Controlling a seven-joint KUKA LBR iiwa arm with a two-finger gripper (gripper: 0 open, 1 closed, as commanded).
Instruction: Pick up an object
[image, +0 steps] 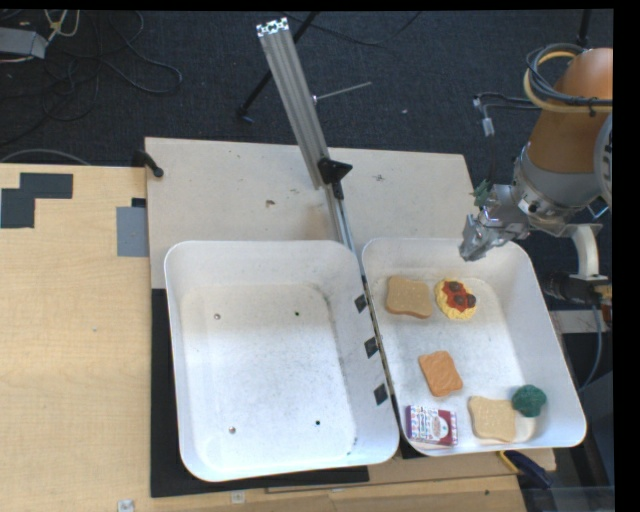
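You have five small things to choose from, all lying loose in the right-hand shallow white plastic bin (560, 345); take that bin as your landmark. Along its near rim sit a small red-and-white printed carton (431, 425), a pale slice of toy bread (493, 419) and, touching that slice at the bin's near right corner, a dark green knobbly ball (529, 400). Toward the middle lies an orange rectangular toy cracker (440, 373), flat, with its long axis running roughly near to far and tilted slightly. Closer to the far rim lie a tan toast-shaped piece (408, 297) and, just beside it, a round yellow disc with red topping (456, 299). Everything lies flat and apart enough for a top-down grasp, probably scattered so. The grey two-finger gripper (474, 246) hangs over the bin's far rim, nearest the yellow disc, holding nothing; whether it is spread or closed I cannot tell.
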